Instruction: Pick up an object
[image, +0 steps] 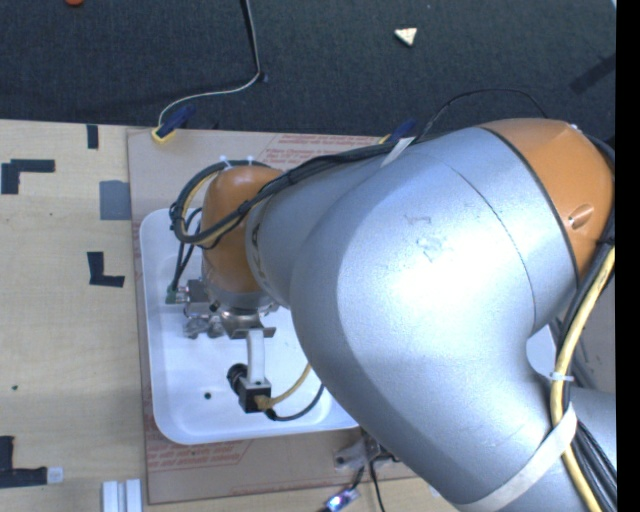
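The grey arm takes up most of the view, reaching from the right across the bench, with its orange-banded wrist bent down over the left white bin. The pincer sits low inside that bin, near the bin's middle, seen from above. I cannot tell whether it is open or closed, nor whether it grips anything. The object to be picked is likely hidden beneath the wrist (the bin floor around it looks bare apart from one dark speck, too small to identify). The step in hand appears to be the descent or the grasp itself. The next move calls for closing firmly, then lifting straight up to check the catch.
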